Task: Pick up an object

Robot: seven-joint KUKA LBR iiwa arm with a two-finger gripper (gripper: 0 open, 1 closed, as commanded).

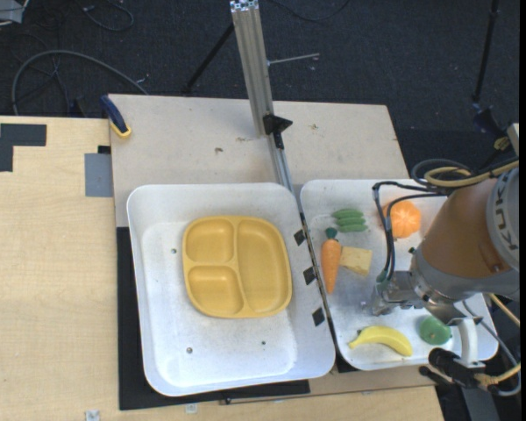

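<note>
Tool down in right bin, just above the bin floor; can't tell its opening, nothing seen in it. Nearby: banana, green piece, carrot, cheese wedge, orange. Yellow divided plate in left bin.

Partial "KU" lettering on arm

Tray in left bin; toys in right bin.
</note>
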